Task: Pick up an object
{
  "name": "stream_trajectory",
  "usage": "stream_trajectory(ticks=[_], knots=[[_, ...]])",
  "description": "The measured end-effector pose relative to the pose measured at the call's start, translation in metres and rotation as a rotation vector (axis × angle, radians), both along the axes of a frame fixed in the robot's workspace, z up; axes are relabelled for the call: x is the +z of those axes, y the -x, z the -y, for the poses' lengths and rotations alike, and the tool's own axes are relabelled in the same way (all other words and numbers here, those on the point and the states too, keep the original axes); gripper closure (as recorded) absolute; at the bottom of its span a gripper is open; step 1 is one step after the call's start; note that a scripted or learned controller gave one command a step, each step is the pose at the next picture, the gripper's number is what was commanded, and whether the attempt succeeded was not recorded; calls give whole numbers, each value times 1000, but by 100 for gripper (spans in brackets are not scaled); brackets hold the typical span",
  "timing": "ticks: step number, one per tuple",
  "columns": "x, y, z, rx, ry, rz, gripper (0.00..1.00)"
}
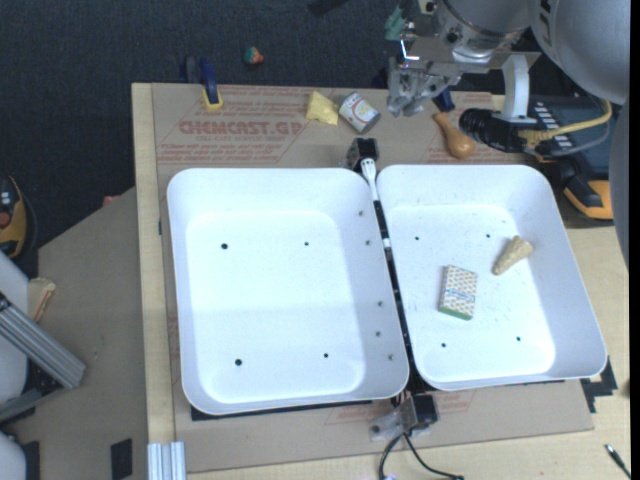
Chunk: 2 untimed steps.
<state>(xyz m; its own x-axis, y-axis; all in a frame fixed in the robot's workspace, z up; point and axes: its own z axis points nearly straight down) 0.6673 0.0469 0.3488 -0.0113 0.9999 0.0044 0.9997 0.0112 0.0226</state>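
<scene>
Patterned box [458, 292] and tan wedge [512, 255] in right bin [560, 218].

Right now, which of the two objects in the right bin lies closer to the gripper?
The tan wedge-shaped piece, near the bin's right wall. The patterned box lies lower in the view, farther from the gripper.

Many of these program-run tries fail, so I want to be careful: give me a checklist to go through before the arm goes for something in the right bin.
1. Targets present in the right bin: ok, a patterned small box and a tan wedge piece lie there.
2. Targets apart from each other: ok, a clear gap lies between them.
3. Targets away from the bin walls: ok for the box; the wedge lies nearer the right wall.
4. End effector above a target: not ok, it appears over the bench beyond the bins.
5. End effector free of any object: cannot tell.
</scene>
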Motion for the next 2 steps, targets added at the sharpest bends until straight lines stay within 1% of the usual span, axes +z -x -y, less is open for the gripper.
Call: stream_trajectory(ticks=[1,2], knots=[[-70,85,-32,-7,3,-34,100],[-2,16,-60,-8,4,-11,100]])
